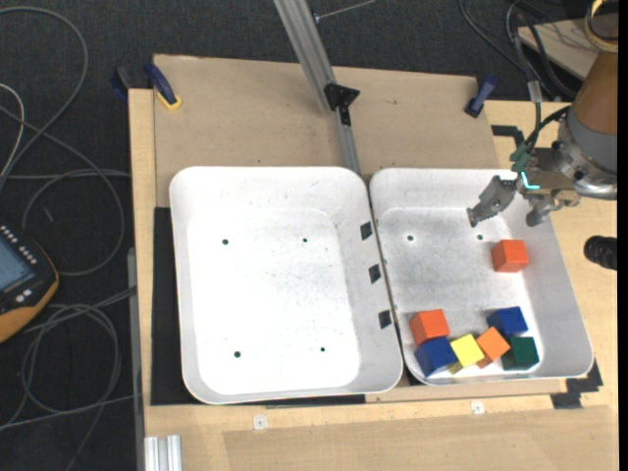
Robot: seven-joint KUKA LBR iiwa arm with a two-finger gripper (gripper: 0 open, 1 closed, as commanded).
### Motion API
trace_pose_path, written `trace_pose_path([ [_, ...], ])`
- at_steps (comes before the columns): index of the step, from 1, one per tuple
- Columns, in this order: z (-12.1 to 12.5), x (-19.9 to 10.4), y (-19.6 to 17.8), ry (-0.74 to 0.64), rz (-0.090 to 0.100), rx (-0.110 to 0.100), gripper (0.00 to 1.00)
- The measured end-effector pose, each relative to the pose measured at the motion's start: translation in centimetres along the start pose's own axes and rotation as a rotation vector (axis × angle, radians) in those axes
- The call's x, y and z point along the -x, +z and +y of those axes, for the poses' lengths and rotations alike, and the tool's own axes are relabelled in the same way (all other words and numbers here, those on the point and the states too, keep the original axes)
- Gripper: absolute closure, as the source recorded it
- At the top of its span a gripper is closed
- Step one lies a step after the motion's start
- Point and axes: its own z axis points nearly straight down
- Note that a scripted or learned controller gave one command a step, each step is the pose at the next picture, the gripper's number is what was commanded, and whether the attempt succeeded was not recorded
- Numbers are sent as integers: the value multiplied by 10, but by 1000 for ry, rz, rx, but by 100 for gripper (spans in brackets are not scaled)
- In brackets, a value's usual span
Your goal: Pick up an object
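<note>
arm: grey metal body with an orange band [606, 18] near the top right corner; it reaches in from the right, above the right bin.
gripper [510, 210]: two dark fingers, spread apart, nothing between them; one finger [488, 204] points down-left, the other sits close to the bin's right wall. it hangs above the upper part of the right bin.
right bin [392, 209]: shallow white plastic tray with rounded corners; the floor looks speckled with fine dark scuffs.
lone orange block [509, 255]: small cube with matte faces, alone in the middle right of the right bin, just below the gripper and apart from it.
block cluster: near the front wall of the right bin, packed close together. an orange cube [428, 324], a blue cube [436, 355], a yellow cube [466, 349], a second orange cube [493, 342] turned at a slant, a blue cube behind [507, 320], and a dark green cube [523, 352] at the right end.
left bin [186, 263]: same white tray shape, four small dark dots on its floor, same speckled look.
bench [245, 116]: pale wood board, smooth, with blue clamps [162, 84] at the back corners.
pole [309, 37]: slim grey metal bar that runs at a slant down to the gap between the bins.
</note>
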Motion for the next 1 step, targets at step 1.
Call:
trace_pose_path([
  [1,1,0,-2,0,-1,5,0],
])
